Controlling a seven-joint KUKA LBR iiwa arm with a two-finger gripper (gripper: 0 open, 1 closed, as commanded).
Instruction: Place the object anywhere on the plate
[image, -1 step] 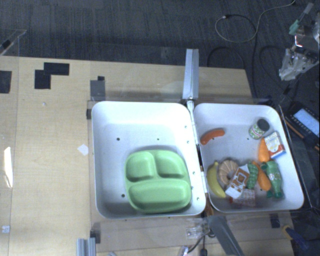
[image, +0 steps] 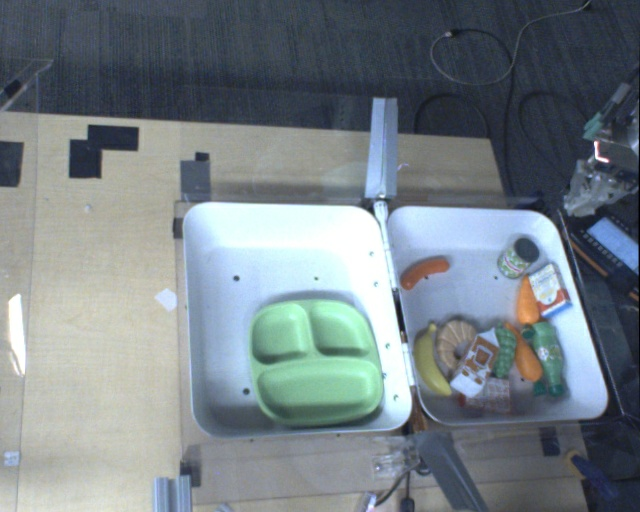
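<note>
Camera view: no object yet picked; toy foods lay piled in right bin (image: 590, 395), sausage (image: 425, 270) apart, easiest pick. Green plate (image: 315, 362) sat in left bin (image: 215, 300). Gripper (image: 598, 180) beyond bin corner, held nothing seen.

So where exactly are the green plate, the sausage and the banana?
green plate (image: 316, 362): camera view, its large front compartment.
sausage (image: 425, 270): camera view, its middle.
banana (image: 430, 362): camera view, middle of its curve.
</note>
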